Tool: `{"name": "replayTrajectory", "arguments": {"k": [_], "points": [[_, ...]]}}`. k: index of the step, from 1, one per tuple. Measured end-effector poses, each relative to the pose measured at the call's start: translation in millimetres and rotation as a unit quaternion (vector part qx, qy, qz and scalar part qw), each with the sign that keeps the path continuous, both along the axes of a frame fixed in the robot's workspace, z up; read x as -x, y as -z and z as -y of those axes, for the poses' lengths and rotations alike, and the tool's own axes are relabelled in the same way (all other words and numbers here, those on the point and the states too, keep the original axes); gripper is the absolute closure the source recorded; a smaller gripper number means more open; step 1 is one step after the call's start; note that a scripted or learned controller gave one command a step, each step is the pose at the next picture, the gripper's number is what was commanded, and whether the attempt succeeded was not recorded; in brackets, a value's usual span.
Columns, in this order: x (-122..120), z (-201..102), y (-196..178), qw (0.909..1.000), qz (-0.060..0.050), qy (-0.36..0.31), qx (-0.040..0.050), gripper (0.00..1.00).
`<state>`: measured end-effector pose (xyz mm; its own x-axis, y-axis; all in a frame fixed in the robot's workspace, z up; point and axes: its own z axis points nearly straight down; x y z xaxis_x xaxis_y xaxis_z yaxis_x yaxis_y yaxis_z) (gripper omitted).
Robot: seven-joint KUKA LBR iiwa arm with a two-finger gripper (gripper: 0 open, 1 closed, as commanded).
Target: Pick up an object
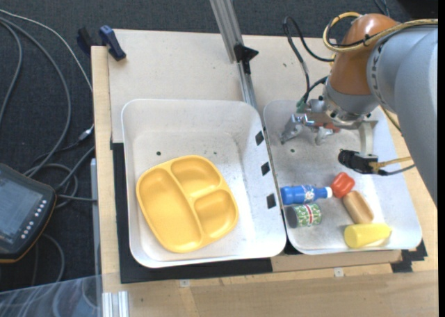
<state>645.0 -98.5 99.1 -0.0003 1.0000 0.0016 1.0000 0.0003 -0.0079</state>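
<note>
Bins sit side by side on the pale bench [174, 58] below me, and my gripper [306, 126] hangs over the far part of the right bin [278, 117]. My two metal fingers [290, 130] stand spread apart with nothing between them, so I grasp nothing. They point down toward the bare white floor of that bin, near its far left corner. My grey arm comes in from the right, with the orange band [361, 37] just above my wrist.

The objects I could pick up lie well apart from my fingers, gathered in the near part of the right bin. A small bottle with a blue body and white neck [306, 193] lies on its side, pointing right toward a red piece [343, 184] that touches or nearly touches its tip. Just nearer than the bottle lies a short green patterned can [306, 215]. To the right of these, a tan cylinder [357, 206] lies at a slant, and a yellow block [366, 235] sits at the near right corner, just beside the cylinder.

A black part with a yellow cable [358, 161] hangs from my arm between my wrist and the red piece.

The left bin [139, 117] holds a yellow divided plate [186, 201] with three compartments, resting in its near half. A slanted metal pole [222, 3] rises from the far edge between the bins.
</note>
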Motion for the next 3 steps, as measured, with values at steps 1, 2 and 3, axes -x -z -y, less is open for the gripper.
{"name": "replayTrajectory", "arguments": {"k": [1,2,3], "points": [[-3,0,-16,1.0000,0.004,0.000,0.0000,1.00],[-5,-2,-60,1.0000,0.007,-0.001,0.0009,1.00],[-16,-1,-110,1.0000,0.008,-0.001,0.0011,1.00]]}}
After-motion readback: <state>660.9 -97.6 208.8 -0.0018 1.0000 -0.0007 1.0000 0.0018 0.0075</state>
